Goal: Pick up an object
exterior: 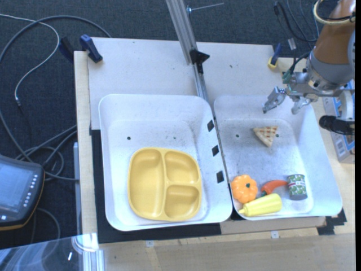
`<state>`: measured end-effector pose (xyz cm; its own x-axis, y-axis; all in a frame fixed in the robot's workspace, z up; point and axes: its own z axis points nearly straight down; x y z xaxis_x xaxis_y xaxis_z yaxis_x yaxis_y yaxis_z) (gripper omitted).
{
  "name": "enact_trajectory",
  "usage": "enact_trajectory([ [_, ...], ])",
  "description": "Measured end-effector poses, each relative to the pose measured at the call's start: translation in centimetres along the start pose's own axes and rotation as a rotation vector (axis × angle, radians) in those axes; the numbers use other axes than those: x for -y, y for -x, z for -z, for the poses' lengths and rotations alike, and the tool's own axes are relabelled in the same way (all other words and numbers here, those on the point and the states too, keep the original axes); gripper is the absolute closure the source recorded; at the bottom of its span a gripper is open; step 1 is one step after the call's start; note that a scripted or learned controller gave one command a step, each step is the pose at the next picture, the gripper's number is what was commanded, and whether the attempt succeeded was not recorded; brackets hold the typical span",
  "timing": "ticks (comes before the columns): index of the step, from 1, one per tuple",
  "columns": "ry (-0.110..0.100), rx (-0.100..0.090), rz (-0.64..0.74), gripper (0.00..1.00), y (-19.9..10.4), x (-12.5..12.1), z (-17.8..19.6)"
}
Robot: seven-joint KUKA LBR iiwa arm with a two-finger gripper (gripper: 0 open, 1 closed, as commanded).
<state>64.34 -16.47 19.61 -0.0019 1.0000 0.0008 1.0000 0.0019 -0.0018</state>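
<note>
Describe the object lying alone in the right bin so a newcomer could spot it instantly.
Start at the right bin, the one without the yellow tray. Its near edge holds a cluster: an orange pumpkin, a yellow corn cob, a carrot and a small green can. The waffle wedge lies apart near the middle, tan, triangular and grid-marked.

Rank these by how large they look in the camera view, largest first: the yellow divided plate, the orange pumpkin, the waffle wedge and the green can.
1. Yellow divided plate
2. Orange pumpkin
3. Waffle wedge and green can look too alike to rank.
</note>
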Motion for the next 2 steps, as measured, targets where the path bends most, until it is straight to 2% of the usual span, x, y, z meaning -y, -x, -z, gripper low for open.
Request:
enact_trajectory([
  [1, 0.000, 0.000, 0.000, 0.00, 0.0, 0.0, 0.0],
  [2, -0.005, -0.001, -0.001, 0.00, -0.4, 1.0, -5.0],
])
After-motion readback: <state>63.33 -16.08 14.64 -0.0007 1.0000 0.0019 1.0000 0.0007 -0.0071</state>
